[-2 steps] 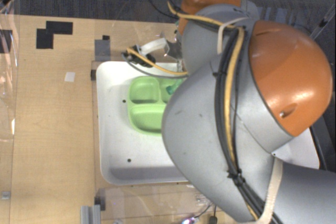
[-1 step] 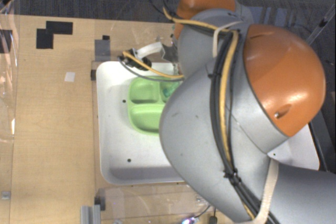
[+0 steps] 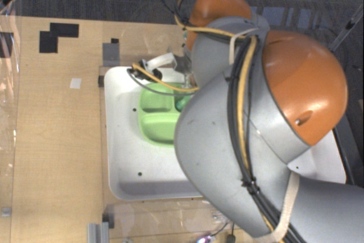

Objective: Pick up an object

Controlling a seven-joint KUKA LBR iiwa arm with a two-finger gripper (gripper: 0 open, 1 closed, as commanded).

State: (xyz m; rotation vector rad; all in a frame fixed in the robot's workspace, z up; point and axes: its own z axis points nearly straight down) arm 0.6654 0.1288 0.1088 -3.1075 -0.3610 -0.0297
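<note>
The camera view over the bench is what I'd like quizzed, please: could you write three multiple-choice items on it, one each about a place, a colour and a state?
1. Where does the green tray lie?
A. In the white bin
B. On the bare wooden bench top
C. On the dark floor

2. What colour is the tray?
A. Red
B. Light green
C. Black

3. How is the tray seen?
A. Whole and uncovered
B. Upside down on the bench
C. Partly hidden behind the arm

Answers:
1 A, white bin floor surrounds the tray on its left and lower sides.
2 B, its divided compartments are pale green.
3 C, the grey arm covers the tray's right part.
</note>
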